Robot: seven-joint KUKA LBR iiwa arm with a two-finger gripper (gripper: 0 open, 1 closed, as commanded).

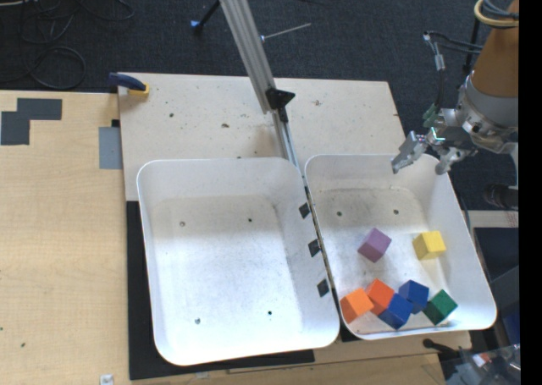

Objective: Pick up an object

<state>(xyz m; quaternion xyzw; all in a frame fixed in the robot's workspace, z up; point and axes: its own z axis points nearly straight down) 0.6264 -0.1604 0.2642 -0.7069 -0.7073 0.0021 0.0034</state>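
Six blocks: all lie in the right bin (461,222), below the gripper (426,157) in the camera view and apart from it.
Purple block (374,244): nearest to the gripper, just below and a little to its left, standing alone on the bin floor; it sits turned so one corner points down the bin, and looks roughly cubic, so no long axis is clear.
Yellow block (429,244): almost straight below the gripper, beside the purple one but not touching it; its edges run nearly square to the bin wall.
Cluster at the near end: orange block (356,303), red block (380,294), two blue blocks (405,302) and green block (440,306), well below the gripper and packed together; they overlap, so which faces touch is hard to make out.
Gripper state: two fingers spread apart with a clear gap, nothing between them.
Gripper place: over the far right corner of the right bin, above its rim.
Arm pose: it comes in from the right, the orange band (499,57) high, the wrist bent down and left toward the bin; its upper part is cut off by the picture's edge.
Hard to see: the fingertips are small and blurred, so their height above the bin is unclear.
Left bin (152,231): far to the gripper's left, side by side with the right bin.
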